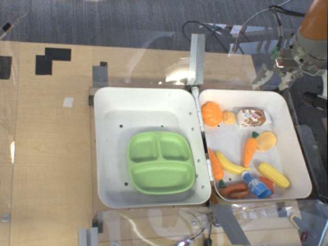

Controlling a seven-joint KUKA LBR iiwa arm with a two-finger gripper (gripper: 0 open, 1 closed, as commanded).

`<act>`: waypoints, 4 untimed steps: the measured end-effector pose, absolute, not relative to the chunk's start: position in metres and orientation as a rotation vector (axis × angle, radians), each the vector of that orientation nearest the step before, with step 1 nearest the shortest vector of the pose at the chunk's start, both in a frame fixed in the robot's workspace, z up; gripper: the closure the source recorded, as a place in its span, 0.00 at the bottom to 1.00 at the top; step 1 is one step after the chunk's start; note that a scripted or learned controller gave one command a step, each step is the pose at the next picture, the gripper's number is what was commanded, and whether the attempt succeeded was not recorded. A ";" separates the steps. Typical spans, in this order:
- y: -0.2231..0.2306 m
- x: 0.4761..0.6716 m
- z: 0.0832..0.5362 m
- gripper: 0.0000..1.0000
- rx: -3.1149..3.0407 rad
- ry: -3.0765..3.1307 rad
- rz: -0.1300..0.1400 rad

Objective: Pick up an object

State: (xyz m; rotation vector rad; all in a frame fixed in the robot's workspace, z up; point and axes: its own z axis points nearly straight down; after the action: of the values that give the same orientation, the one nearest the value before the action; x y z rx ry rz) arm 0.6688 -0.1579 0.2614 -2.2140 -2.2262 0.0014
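— So, which object are you going for?

— I'm weighing the toy food lying in the right bin (292,137): an orange pumpkin (211,113) at the far left corner, a small packet (252,117) beside it, a carrot (249,150) leaning against a pale yellow piece (266,140), a banana (230,165) and a corn cob (273,174) nearer the front.

— And the left bin (110,137)?

— It's carrying a green divided plate (161,162), probably a place for sorting later.

— Where are you sitting right now?

— My end effector (279,76) is hanging above the far right corner of the right bin, over the desk (46,152), apart from every toy. I cannot tell whether it is apart or together; it is too small and blurred. I'm judging the grasp as not yet begun.
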 end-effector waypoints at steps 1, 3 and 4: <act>-0.183 0.671 0.267 0.00 -1.906 -2.503 -0.002; -0.163 0.656 0.102 0.00 -2.100 -2.343 -0.005; -0.171 0.617 0.090 0.00 -1.978 -2.455 -0.012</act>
State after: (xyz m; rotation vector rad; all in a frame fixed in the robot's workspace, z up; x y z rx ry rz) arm 0.6169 -0.1708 0.0896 -1.9780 -2.4551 -0.0124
